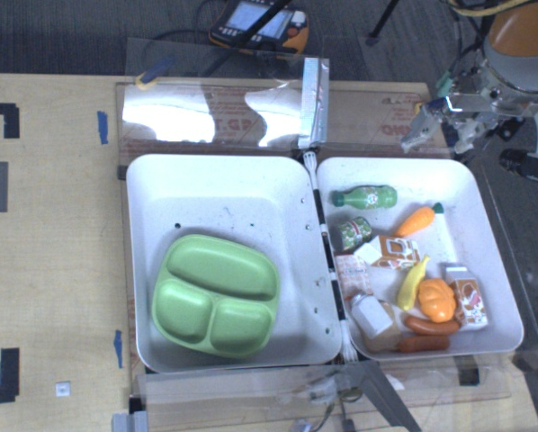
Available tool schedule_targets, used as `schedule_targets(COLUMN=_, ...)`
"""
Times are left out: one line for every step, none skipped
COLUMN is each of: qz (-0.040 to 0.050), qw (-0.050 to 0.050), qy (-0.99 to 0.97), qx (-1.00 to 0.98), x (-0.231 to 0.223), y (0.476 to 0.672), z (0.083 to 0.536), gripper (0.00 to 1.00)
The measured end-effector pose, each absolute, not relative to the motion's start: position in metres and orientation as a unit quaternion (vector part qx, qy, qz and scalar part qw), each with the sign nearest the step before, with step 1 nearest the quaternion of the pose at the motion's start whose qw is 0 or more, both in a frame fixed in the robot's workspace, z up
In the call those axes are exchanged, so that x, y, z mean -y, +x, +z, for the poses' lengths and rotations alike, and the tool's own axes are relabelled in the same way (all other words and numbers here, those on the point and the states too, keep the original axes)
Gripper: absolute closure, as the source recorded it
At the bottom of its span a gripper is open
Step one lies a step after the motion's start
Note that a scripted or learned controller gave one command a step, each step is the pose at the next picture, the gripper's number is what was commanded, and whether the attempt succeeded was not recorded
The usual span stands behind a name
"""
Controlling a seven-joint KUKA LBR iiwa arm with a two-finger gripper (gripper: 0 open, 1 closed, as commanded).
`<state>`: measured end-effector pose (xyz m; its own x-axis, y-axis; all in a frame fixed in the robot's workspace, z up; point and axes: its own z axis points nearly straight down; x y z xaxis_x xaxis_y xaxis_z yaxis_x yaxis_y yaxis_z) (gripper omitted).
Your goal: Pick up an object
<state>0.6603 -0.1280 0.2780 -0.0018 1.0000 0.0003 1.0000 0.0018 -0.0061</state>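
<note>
One gripper (pixel 434 126) is seen at the upper right, above the far rim of the right bin (pixel 498 241), and whether its jaws are parted or closed cannot be told, since the metal parts there are small and blurred against the bench edge; nothing is seen held between them. The arm behind it is cut off by the right and top edges, so that only part of its orange band (pixel 519 23) and grey wrist is shown. In the right bin, well below the gripper, a heap of toy food is kept: a green bottle (pixel 365 197) lying on its side near the far wall, an orange carrot (pixel 416 220) just beside it, a small green can (pixel 354 233) by the left wall, a yellow banana (pixel 412 283) touching an orange fruit (pixel 435 299), a reddish sausage (pixel 424 325) near the front wall, a white block (pixel 372 314), and several printed cartons (pixel 397 251) whose labels cannot be read. Some pieces are partly covered by others, so their full shapes are not made out. In the left bin (pixel 161 187) a green divided tray (pixel 217 293) with three compartments is laid flat toward the front. Behind the bins a clear sheet (pixel 206 111) with glare is seen, and a handheld pendant (pixel 255 25) lies on the floor beyond.
</note>
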Motion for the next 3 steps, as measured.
schedule_targets(qz=-0.0019, qw=-0.003, qy=-0.707, qx=0.707, x=0.142, y=0.634, z=0.116, gripper=0.0)
schedule_targets(qz=-0.0135, qw=-0.015, qy=-0.75, qx=0.662, x=0.154, y=0.618, z=0.102, gripper=0.0)
schedule_targets(qz=-0.0094, qw=-0.017, qy=-0.75, qx=0.661, x=0.159, y=0.618, z=0.109, gripper=1.0)
